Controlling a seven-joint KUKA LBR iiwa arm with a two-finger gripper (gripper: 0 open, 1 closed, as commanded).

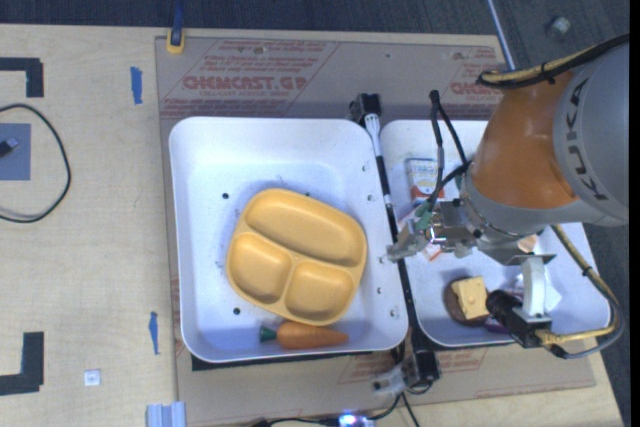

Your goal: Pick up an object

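Nearest the camera, a carrot (305,336) lies in the left bin (190,215) against its near wall. Its long axis runs along that wall, green top to the view's left and tip to the right. Resting so close to the wall, it would probably be awkward to close on from above.

In the right bin (590,315), a small tan block (467,295) sits on something dark near the front, squat, with no clear long axis. Beside it a white and black part of the arm's own fittings hangs low.

Further back, a yellow divided plate (296,255) lies flat in the middle of the left bin, just above the carrot, with its longer side slanting from near left to far right.

The gripper (428,235) hangs over the right bin's left edge, by the wall between the bins and a little beyond the tan block. Nothing can be seen in its grasp, and whether it is clenched or released cannot be told, since the wrist covers it. Since it hangs there, the tan block is probably the object aimed at.

Beyond it, a small printed packet (424,175) lies towards the back of the right bin
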